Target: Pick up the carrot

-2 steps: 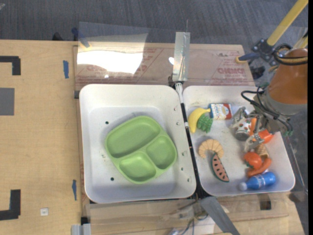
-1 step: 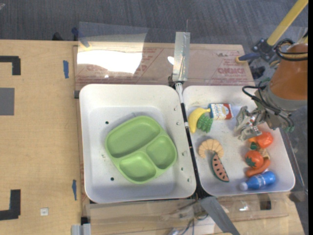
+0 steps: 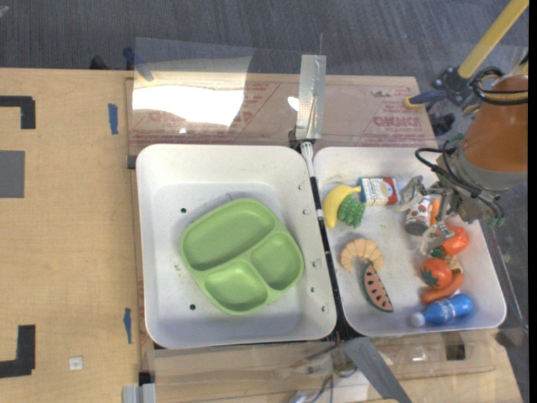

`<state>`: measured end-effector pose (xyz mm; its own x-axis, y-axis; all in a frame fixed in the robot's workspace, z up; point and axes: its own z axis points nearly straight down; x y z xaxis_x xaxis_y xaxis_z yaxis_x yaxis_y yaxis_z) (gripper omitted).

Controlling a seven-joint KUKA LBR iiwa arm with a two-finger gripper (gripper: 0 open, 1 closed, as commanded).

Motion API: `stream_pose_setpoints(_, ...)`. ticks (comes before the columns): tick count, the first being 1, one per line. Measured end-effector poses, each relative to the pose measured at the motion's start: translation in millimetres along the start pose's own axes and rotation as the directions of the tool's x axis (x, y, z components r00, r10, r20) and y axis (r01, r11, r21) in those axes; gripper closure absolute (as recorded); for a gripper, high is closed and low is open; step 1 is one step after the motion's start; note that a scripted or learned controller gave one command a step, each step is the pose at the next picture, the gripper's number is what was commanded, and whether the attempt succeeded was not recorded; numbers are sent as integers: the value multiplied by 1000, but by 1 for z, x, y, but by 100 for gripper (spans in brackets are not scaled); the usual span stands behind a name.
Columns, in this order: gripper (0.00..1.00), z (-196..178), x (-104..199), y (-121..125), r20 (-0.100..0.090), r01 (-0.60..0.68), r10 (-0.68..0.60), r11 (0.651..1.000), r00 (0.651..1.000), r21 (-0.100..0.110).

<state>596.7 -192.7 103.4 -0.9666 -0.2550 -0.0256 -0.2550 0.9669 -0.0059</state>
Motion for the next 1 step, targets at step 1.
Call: stream_pose_setpoints(1,0,15,4,-27,-12,-95,95,995,995,-2)
